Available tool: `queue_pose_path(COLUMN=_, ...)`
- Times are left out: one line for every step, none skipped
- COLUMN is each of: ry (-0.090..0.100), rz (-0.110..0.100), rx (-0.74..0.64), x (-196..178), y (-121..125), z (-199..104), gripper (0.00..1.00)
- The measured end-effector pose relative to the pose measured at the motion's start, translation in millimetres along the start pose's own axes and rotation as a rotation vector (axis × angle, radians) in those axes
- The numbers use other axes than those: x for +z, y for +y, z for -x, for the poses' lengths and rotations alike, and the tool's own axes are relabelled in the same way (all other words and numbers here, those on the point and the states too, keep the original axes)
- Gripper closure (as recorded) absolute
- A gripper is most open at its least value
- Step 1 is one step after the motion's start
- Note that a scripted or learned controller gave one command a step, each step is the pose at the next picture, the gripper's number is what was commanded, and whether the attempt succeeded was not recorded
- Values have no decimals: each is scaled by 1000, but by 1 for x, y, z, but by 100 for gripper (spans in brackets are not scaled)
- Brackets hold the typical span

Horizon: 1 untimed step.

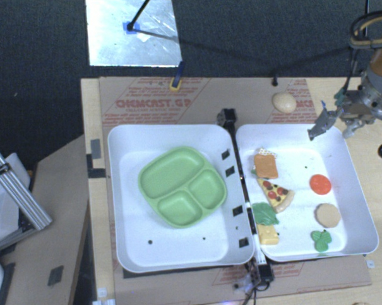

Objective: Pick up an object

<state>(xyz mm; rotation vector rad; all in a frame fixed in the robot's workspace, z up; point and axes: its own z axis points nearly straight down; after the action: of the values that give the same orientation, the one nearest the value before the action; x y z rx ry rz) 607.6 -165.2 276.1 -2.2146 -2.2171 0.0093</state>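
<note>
Broadly, the left bin (128, 243) held a green divided plate (182, 186) and nothing to grasp. The right bin (356, 192) held the candidates: a toast piece (265, 165), a pizza slice (277, 193) and a yellow block (267, 234) near the divider, then a red disc (320, 184), a tan cookie (327, 215) and a green piece (321, 240) towards the right. The gripper (332, 125) hung above that bin's far right corner, fingers apart, holding nothing. In my judgement the red disc, standing well apart from its neighbours, offered the cleanest descent.
</note>
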Motion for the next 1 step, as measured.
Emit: queue_pose_path(ry=-2, rz=12, rx=-3, x=-8, y=2, z=-1, gripper=0)
